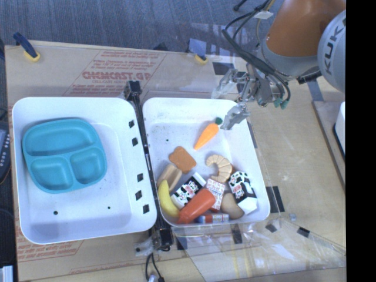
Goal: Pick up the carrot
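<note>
up top in right white plastic bin (154,157): small orange toy carrot (207,135), metal claw (234,117) just beside its green tip, grip state can't tell.

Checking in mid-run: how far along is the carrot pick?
Done: the gripper is at the right bin's far rim, beside the carrot's green top. In hand: nothing; the carrot lies on the bin floor, apart from the toy food pile nearer the camera. Left: closing on the carrot and lifting it. The blue tray sits in the left bin.

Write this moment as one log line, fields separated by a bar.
carrot: lying in right bin, not lifted | gripper: just beside its green end | blue tray: left bin
</note>
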Robot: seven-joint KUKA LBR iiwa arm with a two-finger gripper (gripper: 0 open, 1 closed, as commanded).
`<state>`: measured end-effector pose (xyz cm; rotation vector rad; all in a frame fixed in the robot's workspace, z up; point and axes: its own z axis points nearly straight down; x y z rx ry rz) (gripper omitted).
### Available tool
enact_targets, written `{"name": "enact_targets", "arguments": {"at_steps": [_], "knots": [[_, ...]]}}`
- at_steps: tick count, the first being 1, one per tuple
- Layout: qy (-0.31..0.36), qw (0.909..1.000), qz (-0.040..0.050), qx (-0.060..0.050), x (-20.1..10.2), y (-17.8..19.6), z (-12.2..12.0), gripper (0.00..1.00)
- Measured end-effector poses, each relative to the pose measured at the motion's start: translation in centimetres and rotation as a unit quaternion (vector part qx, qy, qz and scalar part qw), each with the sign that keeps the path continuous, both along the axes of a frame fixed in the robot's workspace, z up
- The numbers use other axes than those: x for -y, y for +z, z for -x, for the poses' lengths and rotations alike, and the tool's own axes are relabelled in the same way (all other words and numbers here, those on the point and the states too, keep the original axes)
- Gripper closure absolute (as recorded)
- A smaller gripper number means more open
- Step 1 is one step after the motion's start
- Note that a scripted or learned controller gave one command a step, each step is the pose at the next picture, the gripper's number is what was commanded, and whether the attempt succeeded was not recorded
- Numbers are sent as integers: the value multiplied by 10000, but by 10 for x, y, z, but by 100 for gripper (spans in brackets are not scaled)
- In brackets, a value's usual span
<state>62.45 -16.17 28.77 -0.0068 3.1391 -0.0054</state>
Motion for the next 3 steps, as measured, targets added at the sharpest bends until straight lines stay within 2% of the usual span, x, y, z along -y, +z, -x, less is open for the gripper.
{"name": "enact_targets", "arguments": {"at_steps": [1, 2, 3], "knots": [[488, 9988, -36, -67, 12, -135, -27, 0], [751, 9972, -19, 2, -15, -194, -5, 0], [785, 9969, -8, 28, -16, -182, -7, 100]]}}
